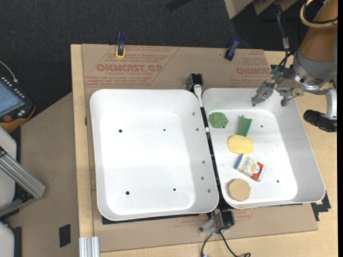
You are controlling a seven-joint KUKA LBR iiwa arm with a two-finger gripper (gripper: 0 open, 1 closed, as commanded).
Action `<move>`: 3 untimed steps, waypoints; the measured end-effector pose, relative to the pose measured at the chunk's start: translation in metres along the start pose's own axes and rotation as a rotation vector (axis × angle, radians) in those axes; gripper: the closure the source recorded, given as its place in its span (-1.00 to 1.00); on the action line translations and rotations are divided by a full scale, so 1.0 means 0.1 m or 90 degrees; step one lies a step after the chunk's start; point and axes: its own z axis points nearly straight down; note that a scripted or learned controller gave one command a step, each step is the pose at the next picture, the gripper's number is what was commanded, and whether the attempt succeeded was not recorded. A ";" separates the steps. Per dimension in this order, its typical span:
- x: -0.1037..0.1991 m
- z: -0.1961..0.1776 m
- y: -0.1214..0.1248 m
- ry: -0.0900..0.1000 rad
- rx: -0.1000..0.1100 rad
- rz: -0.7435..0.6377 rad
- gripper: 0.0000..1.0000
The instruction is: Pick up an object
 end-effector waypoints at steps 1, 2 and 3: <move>0.38 0.43 -0.72 0.003 0.007 0.001 -1.00; 0.54 1.05 -0.62 0.002 0.004 -0.001 -1.00; 0.40 1.02 -1.71 0.002 0.007 0.004 -1.00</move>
